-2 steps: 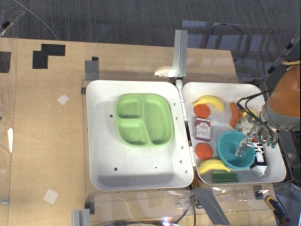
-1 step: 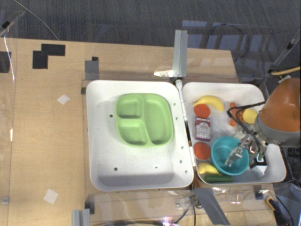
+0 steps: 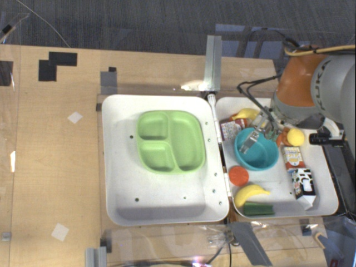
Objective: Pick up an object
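My gripper (image 3: pixel 252 140) reaches in from the right and hangs over the teal bowl (image 3: pixel 257 153) in the right bin (image 3: pixel 328 202), near the bowl's upper left rim. Around the bowl lie a yellow banana (image 3: pixel 251 193), a red round piece (image 3: pixel 239 175), a dark green block (image 3: pixel 258 208), a red-and-white packet (image 3: pixel 229 130), a yellow item (image 3: pixel 245 115) at the back and a lemon (image 3: pixel 295 137). A red carton (image 3: pixel 292 157) and a black-and-white carton (image 3: pixel 303 184) lie along the right side. I see nothing held in the gripper.
The left bin (image 3: pixel 122 199) bears a light green divided plate (image 3: pixel 169 141). A metal post (image 3: pixel 213 63) stands at the back between the bins. The arm's grey body and orange band (image 3: pixel 297 82) overhang the right bin's far right corner, with black cables beside them.
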